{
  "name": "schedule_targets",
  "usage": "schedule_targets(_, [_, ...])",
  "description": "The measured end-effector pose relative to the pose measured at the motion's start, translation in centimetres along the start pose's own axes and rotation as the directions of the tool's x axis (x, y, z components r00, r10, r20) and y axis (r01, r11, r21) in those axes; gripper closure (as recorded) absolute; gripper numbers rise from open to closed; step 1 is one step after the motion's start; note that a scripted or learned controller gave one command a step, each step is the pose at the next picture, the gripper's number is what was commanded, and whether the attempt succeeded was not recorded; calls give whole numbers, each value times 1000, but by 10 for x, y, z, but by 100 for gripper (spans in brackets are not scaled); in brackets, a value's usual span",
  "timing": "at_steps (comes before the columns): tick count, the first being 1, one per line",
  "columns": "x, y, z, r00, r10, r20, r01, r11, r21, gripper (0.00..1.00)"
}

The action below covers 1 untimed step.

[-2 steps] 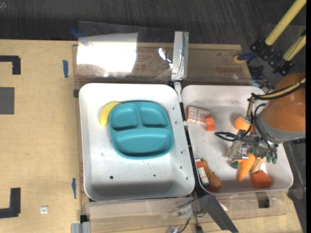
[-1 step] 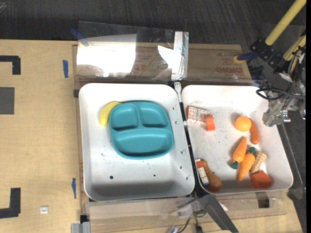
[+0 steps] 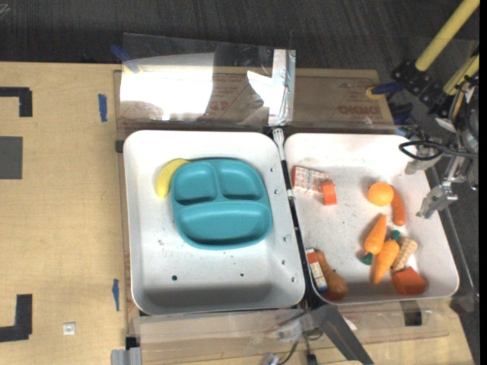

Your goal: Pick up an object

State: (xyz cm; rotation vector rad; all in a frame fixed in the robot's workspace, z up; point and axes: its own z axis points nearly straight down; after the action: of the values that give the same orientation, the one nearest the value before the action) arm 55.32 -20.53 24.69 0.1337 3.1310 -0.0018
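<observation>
- I see my jaws (image 3: 440,196) at the right bin's (image 3: 350,158) right rim, fingers look spread, nothing between them.
- Orange ball (image 3: 380,193) is nearest, just left of the jaws on the bin floor.
- Carrots (image 3: 378,243) lie below-left of the jaws, touching each other; a red-orange block (image 3: 409,280) sits under them.
- Small red-and-white packet (image 3: 310,179) is further left, a brown bottle (image 3: 327,274) at the bin's lower left.
- Teal divided plate (image 3: 221,201) sits well left, in the left bin (image 3: 144,204), a yellow piece (image 3: 166,175) tucked at its edge.

Below me a teal tray (image 3: 221,202) covers a yellow banana (image 3: 165,176) in one white bin (image 3: 144,265); beside it lie orange carrots (image 3: 378,245).
</observation>
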Motion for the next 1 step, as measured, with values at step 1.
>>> schedule_targets(1, [25,-19,115,989,146,-10,-146,989,-1,0])
